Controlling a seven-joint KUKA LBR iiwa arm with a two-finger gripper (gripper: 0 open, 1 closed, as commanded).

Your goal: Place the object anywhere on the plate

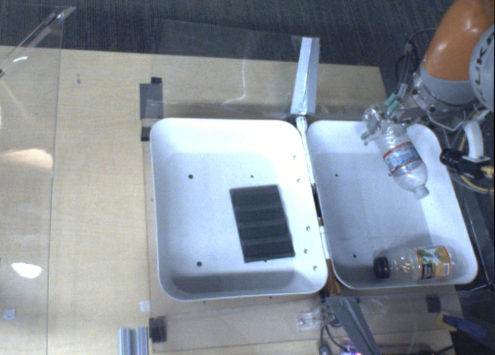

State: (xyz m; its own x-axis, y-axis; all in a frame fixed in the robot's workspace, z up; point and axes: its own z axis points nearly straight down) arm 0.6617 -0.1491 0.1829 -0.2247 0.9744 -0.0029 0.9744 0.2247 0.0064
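Here, the gripper (pixel 377 123) clamps a clear bottle (pixel 404 162), which hangs just below it over the right bin (pixel 340 214). I judge a level carry leftward to the dark plate (pixel 262 223) best.

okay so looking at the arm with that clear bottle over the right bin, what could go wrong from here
1. The clear bottle hangs tilted at the gripper; the grasp looks to be near its neck, so it might slip or swing loose.
2. The dark plate lies in the left bin, so the carry crosses the rims between bins.
3. The bottle is round; laid down, it could roll off.
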